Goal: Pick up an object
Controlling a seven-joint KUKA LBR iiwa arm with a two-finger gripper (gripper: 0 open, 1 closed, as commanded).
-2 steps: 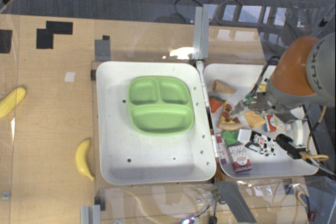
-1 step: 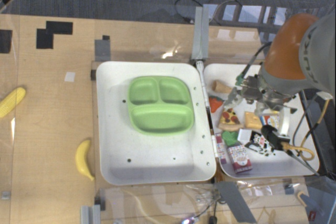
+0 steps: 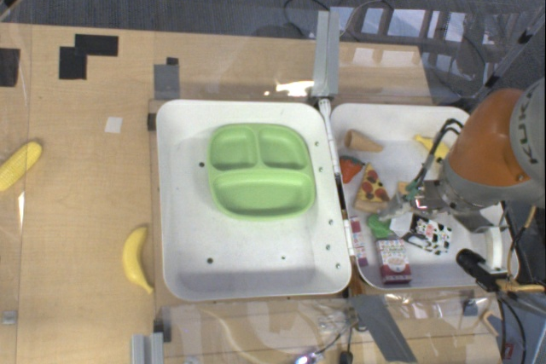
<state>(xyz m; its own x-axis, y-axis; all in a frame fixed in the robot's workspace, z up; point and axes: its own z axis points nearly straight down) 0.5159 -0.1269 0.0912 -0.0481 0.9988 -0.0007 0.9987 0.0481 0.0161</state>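
The right bin [image 3: 388,119] holds several small things. A tan wedge [image 3: 363,141] lies at the back, with a red piece [image 3: 351,169] and a pizza slice [image 3: 371,188] in front of it. Further forward are a green piece [image 3: 380,226], a red and white carton [image 3: 393,260] and a black-and-white spotted item [image 3: 432,235]. A yellow item [image 3: 430,146] lies near the arm. My gripper [image 3: 413,202] hangs low over the middle of this bin, between the pizza slice and the spotted item. Nothing visible is lifted off the bin floor.
The left bin [image 3: 183,260] bears a green divided plate [image 3: 258,169]. Two yellow bananas [image 3: 19,165] [image 3: 136,257] lie on the wooden bench to the left of the bins. The arm's orange band [image 3: 490,141] covers the right bin's far right side.
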